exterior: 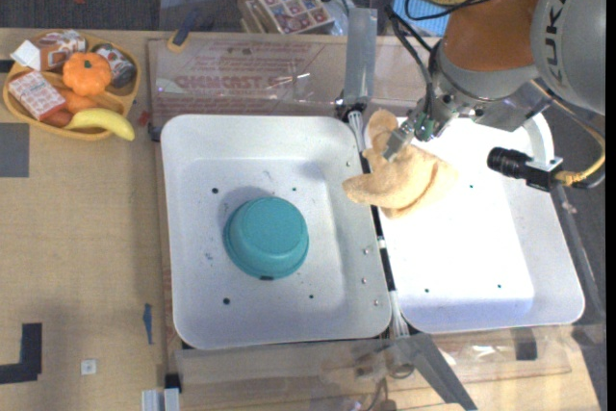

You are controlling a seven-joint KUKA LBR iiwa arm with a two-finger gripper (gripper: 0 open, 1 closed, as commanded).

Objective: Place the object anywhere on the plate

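The arm is reaching in from the right, and its gripper point(397, 143) is sitting at the inner edge of the right bin point(481, 294), just over the seam between the two bins. A floppy tan object point(399, 180) — it looks like a piece of flatbread or a soft toy tortilla, though the glare makes that hard to settle — is hanging under the gripper. Its upper lobe appears to be running up between the fingertips, so the fingers seem to be pinching it there, while the rest is sagging and draping over the bin's rim.

The teal plate point(268, 237) is lying in the middle of the left bin point(192, 168), well apart from the object, apparently upside down. The object is being held by one edge — probably why it droops — and judging by the task it is not yet on the plate.
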